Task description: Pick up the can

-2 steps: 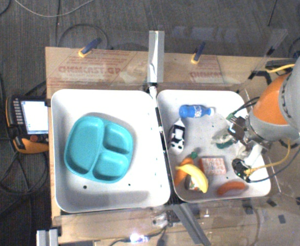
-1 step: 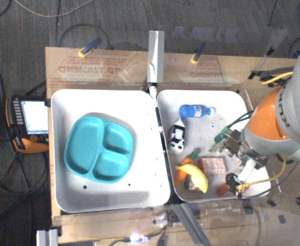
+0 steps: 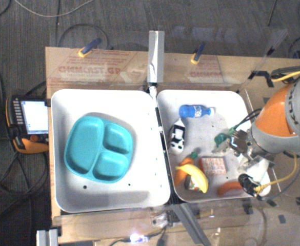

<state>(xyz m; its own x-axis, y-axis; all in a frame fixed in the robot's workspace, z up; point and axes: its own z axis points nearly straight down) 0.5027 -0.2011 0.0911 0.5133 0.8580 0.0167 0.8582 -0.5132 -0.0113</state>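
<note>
Probably the can (image 3: 214, 165): red-and-white, lying on its side in the right bin (image 3: 242, 104), just right of the banana (image 3: 197, 178). Likely light, stiff, slick, prone to rolling; best pinched across the middle. Gripper (image 3: 235, 141) close by on the right, its opening impossible to tell.

Dark grey carpet (image 3: 139, 9) crossed by loose cables (image 3: 37, 6) surrounds a brown bench (image 3: 114, 68).
</note>
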